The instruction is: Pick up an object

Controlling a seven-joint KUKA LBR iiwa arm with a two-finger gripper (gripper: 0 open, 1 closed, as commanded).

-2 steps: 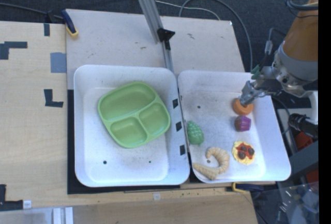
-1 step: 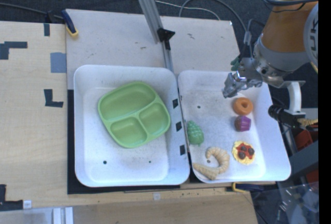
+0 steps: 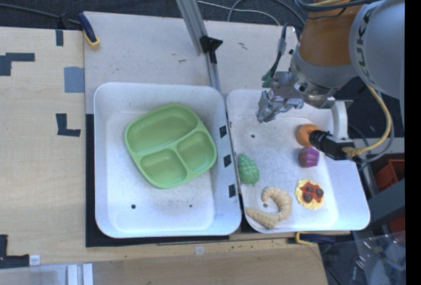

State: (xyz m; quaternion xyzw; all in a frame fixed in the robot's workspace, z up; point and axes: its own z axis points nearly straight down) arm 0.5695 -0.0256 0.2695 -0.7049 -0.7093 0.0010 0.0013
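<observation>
My gripper (image 3: 268, 110) hangs over the far left part of the right bin (image 3: 342, 211), above bare white floor. Nothing shows between its fingers. Below it lie the toy foods: a green bumpy piece (image 3: 248, 169) near the bin's left wall, a tan shrimp-like piece (image 3: 276, 203) at the front, a yellow tart with red berries (image 3: 310, 193), a purple piece (image 3: 308, 157) and an orange piece (image 3: 304, 133) partly behind a black cable fitting on the right.
The left bin (image 3: 108, 165) holds a green sectioned plate (image 3: 170, 144). A metal pole (image 3: 191, 7) slants in from the top to the wall between the bins. Cables loop around the orange wrist at the upper right.
</observation>
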